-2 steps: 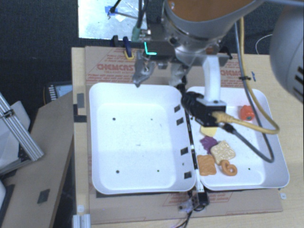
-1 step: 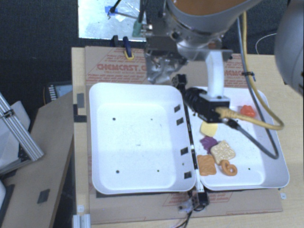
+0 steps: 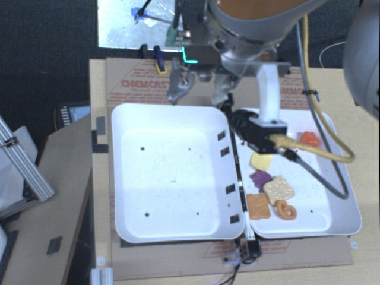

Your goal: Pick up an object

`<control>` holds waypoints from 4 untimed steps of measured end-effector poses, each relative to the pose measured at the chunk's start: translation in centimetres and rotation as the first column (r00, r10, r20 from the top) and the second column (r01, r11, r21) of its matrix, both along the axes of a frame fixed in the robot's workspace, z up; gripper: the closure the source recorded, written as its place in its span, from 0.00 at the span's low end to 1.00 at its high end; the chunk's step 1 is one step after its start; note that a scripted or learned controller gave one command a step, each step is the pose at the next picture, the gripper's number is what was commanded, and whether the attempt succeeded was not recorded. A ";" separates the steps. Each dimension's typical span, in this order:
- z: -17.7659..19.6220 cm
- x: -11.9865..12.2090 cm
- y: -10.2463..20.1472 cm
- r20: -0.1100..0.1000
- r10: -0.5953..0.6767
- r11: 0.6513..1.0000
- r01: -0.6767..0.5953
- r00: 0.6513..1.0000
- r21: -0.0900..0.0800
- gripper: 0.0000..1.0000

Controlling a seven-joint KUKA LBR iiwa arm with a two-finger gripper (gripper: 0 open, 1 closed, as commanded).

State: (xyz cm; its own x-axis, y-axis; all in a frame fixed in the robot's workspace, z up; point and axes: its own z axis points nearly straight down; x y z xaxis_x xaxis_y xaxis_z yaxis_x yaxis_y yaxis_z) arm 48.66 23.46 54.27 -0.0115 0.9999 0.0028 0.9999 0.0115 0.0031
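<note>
My gripper (image 3: pixel 200 92) hangs over the far rim of the left bin (image 3: pixel 172 177), with its two fingers (image 3: pixel 177 89) spread apart, open and holding nothing. The objects lie in the right bin (image 3: pixel 338 209): a red-orange piece (image 3: pixel 309 138) at the far right, a yellow wedge (image 3: pixel 261 160), a purple piece (image 3: pixel 260 178), a pale cracker (image 3: pixel 278 190), an orange waffle square (image 3: pixel 257 206) and a small pretzel (image 3: pixel 286 210). All of these sit well to the right of and nearer than the gripper. The arm's body hides the far part of the right bin.
A black device (image 3: pixel 256 133) on a white bracket hangs from the wrist over the right bin's far left corner, trailing yellow (image 3: pixel 320 152) and grey cables across the bin. A black-clipped divider (image 3: pixel 234 171) separates the bins. Cardboard (image 3: pixel 136 82) lies beneath them.
</note>
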 end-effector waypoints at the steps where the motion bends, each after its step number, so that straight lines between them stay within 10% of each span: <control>1: 1.1 0.0 0.0 0.002 0.005 1.000 -0.005 1.000 0.002 1.00; 2: 1.1 0.0 0.0 0.001 0.007 1.000 -0.007 1.000 0.001 0.00; 3: 1.1 0.0 0.0 0.001 0.007 1.000 -0.007 1.000 0.001 0.00; 4: 2.2 0.0 0.1 0.004 0.011 1.000 -0.011 1.000 0.003 1.00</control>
State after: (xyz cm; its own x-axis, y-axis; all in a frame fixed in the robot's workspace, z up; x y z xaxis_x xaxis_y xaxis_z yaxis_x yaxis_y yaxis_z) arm 48.70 23.53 56.51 -0.0230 0.9997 0.0061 0.9997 0.0230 0.0072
